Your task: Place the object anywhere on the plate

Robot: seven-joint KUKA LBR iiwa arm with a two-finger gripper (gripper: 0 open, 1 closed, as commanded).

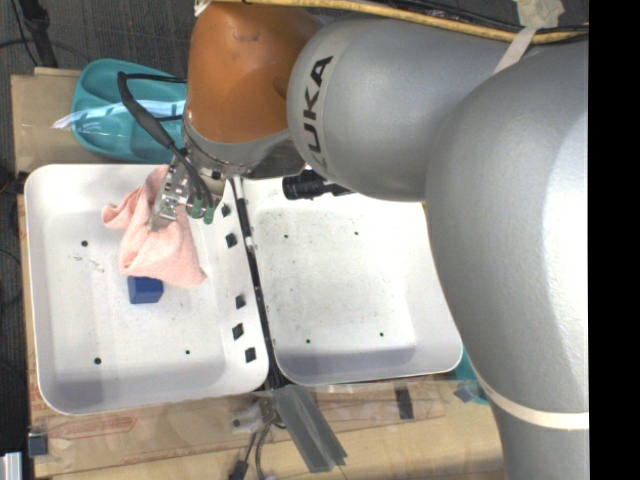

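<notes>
Camera view has the gripper [172, 203] low over a crumpled pink cloth [152, 240] in the left white bin [60, 368], apparently mid-pick; I cannot tell its finger opening, and no plate is evident for the next move.

1. The table [120, 428] is a wooden board, its pale edge visible along the left and the near side below the bins.
2. Two shallow white bins sit on it side by side, touching along a shared middle edge: the left bin [60, 368] and the right bin [340, 358].
3. A teal bag [115, 108] lies behind the left bin, at the table's far left corner.
</notes>
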